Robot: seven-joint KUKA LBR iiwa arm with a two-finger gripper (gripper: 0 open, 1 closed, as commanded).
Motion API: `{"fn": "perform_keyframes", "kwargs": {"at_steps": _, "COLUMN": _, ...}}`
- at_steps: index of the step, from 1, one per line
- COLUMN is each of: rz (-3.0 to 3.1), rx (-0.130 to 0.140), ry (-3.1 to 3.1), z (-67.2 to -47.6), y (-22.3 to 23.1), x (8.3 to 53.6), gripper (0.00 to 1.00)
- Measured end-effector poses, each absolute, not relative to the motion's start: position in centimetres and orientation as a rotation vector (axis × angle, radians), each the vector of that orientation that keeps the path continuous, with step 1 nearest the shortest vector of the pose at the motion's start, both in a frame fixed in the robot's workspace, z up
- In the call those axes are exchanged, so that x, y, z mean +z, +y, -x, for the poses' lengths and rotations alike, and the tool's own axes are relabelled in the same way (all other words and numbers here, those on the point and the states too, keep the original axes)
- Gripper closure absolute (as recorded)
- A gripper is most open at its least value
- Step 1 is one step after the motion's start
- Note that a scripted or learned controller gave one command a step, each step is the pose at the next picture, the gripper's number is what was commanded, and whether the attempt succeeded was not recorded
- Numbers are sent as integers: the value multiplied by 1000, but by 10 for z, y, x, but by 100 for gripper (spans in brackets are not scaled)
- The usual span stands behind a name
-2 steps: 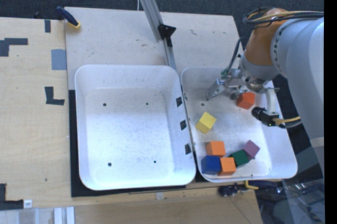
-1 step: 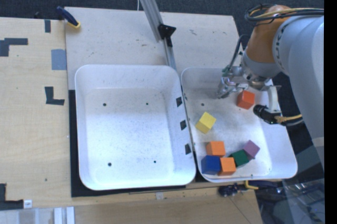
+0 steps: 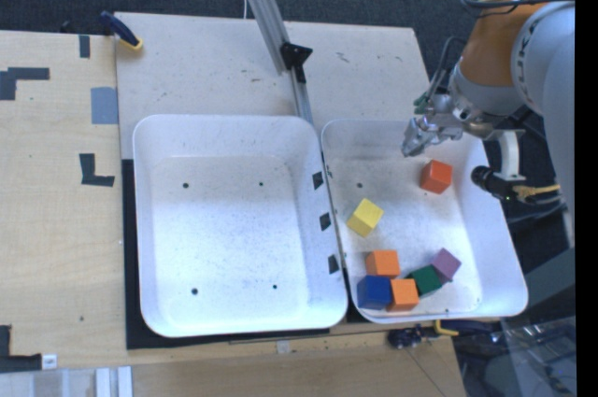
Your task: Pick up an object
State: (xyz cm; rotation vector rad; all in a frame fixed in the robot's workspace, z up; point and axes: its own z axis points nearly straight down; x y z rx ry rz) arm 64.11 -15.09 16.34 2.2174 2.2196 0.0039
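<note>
We saw the grey two-finger gripper (image 3: 414,141) low over the far end of the right shallow white bin (image 3: 486,241), just beside the small red-orange cube (image 3: 435,176), apart from it; we could not tell its state. We judged the cube light, rigid, flat-faced, likely smooth: take it across two opposite faces, mid-height. It sat alone, so easy access. The yellow cube (image 3: 365,216) lay mid-bin; the orange, blue, green and purple blocks (image 3: 405,277) clustered at the near end, touching, harder to grasp.
</note>
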Motion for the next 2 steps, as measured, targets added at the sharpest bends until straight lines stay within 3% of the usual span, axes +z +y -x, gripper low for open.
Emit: {"fn": "perform_keyframes", "kwargs": {"at_steps": 2, "rz": -2216, "rx": 4, "ry": 2220, "z": -640, "y": -157, "x": 278, "gripper": 100}}
